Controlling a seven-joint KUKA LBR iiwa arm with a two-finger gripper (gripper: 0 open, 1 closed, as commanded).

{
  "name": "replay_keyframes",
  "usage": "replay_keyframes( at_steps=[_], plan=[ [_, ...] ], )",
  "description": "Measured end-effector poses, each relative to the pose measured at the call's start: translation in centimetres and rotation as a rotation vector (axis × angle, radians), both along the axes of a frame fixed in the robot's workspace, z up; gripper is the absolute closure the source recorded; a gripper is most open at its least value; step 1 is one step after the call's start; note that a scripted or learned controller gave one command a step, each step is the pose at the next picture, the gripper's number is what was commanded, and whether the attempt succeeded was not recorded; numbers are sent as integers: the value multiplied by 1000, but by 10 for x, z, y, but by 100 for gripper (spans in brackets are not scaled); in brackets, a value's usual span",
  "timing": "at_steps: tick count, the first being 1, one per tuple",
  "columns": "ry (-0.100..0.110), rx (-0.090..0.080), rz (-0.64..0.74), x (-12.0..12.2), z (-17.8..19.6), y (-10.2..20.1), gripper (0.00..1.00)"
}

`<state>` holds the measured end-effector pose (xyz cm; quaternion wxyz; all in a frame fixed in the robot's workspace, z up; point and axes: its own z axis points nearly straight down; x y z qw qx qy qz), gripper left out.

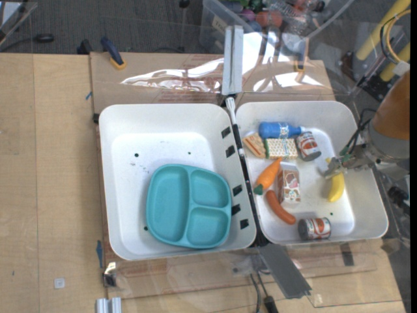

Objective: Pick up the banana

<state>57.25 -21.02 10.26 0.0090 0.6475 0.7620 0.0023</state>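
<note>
My gripper hovers low in the right bin, just above the banana, which lies near the bin's right wall, long axis running roughly toward and away from me; whether it is released or clenched I cannot tell
</note>
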Motion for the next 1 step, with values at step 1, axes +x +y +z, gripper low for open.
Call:
replay_keyframes(
  at_steps=[1],
  plan=[
    [14,8,-192,33,116,37,100]
  ],
)
